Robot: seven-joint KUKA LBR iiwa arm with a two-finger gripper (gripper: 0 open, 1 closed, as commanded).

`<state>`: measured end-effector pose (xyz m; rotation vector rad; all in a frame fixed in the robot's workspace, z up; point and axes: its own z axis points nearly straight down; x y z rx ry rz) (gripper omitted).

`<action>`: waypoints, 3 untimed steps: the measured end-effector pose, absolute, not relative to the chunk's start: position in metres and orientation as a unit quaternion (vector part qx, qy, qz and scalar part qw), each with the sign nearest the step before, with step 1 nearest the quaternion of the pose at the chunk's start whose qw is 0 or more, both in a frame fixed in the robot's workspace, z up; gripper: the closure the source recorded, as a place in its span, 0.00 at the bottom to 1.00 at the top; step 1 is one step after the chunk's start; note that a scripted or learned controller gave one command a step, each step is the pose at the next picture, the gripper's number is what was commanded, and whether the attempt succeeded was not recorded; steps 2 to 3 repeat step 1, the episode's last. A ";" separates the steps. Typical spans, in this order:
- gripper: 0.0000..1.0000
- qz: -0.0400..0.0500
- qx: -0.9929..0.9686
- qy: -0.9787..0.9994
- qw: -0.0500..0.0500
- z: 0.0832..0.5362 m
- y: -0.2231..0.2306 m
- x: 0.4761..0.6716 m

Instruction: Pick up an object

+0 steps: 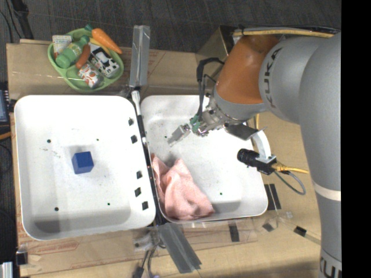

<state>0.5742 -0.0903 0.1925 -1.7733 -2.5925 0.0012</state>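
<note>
A small blue cube (pixel 83 162) lies in the left bin (pixel 35 120), left of its middle. A crumpled pink cloth (pixel 178 191) rests in the right bin (pixel 243 204), against its near left corner. My gripper (pixel 181 132) hangs over the upper middle of the right bin, above and slightly right of the cloth, pointing toward the bin's left wall. Nothing shows in it. The grey arm with its orange band (pixel 249 74) reaches in from the upper right.
A green bowl (pixel 64 74) of toy food, with a carrot among it, stands behind the left bin on the bench. A grey divider (pixel 139 51) runs between the two bins. Black clips line the left bin's right wall.
</note>
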 end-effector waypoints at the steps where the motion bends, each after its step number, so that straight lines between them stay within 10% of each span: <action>1: 0.00 0.000 -0.602 -0.799 0.001 0.092 -0.133 0.533; 3: 0.00 0.000 -0.602 -0.799 0.001 0.092 -0.133 0.533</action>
